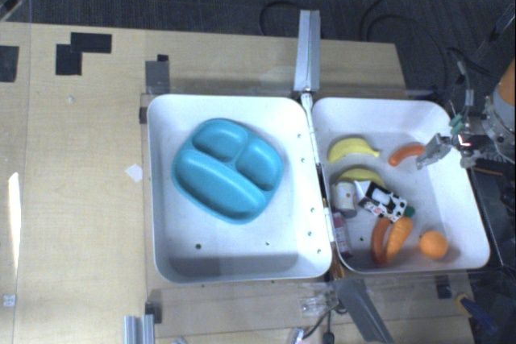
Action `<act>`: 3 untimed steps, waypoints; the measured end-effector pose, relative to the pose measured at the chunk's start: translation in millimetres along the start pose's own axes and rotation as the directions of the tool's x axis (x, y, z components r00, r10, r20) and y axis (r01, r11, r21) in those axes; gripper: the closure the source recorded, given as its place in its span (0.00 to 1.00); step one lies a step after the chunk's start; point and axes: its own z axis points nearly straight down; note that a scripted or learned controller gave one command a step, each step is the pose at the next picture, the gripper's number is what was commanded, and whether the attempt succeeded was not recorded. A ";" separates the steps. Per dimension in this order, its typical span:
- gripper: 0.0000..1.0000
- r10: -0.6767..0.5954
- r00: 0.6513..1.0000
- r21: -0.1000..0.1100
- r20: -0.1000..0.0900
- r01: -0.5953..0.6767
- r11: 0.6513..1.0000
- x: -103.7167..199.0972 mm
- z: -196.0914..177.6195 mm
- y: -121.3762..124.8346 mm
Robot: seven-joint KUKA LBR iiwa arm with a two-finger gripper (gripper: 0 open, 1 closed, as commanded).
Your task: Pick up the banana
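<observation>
Two yellow banana-shaped pieces lie at the left side of the right bin (451, 197): one banana (352, 148) nearer the back and a second yellow piece (359, 173) just in front of it. My gripper (435, 151) hangs over the bin's right side, well to the right of both. It is next to an orange-red sausage-like toy (405, 153), and nothing shows in its grasp.
A black-and-white toy (384, 202), a small grey can (345, 196), a carrot (398, 236), a red-orange piece (378, 242) and an orange ball (433, 245) crowd the bin's front. The left bin (169, 238) holds a blue divided plate (230, 167).
</observation>
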 end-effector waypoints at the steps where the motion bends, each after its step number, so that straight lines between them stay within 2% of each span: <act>1: 0.00 0.150 0.989 0.001 -0.001 -0.150 0.989 27.3 78.3 46.3; 2: 0.00 0.233 0.973 -0.006 -0.002 -0.233 0.972 87.3 136.0 80.9; 3: 1.00 0.225 0.974 -0.012 -0.004 -0.225 0.974 88.9 122.8 83.6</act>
